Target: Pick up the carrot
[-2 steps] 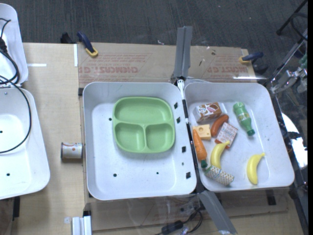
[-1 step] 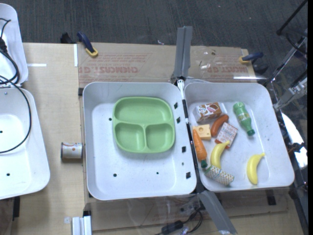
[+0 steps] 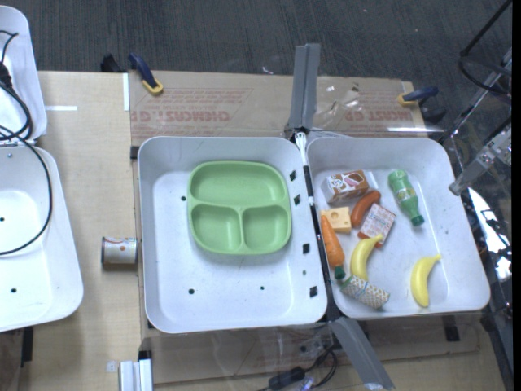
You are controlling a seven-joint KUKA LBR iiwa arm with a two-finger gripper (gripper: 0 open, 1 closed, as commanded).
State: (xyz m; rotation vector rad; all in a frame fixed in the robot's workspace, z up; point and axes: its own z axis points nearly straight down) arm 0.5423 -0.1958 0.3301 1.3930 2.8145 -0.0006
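The carrot [image 3: 331, 245] is orange with a green stem end pointing toward the front. It lies along the left wall of the right bin [image 3: 458, 243]. A yellow cheese block [image 3: 339, 219] touches its far end, and a small banana [image 3: 364, 256] lies just to its right. A patterned pouch [image 3: 365, 294] sits close to its stem end.
The right bin also holds a snack packet [image 3: 348, 185], a sausage [image 3: 365, 205], a red packet [image 3: 377, 221], a green bottle [image 3: 404, 195] and a second banana [image 3: 422, 279]. A green divided plate [image 3: 240, 206] lies in the left bin [image 3: 151, 218]. A small can [image 3: 120, 251] lies on the bench.
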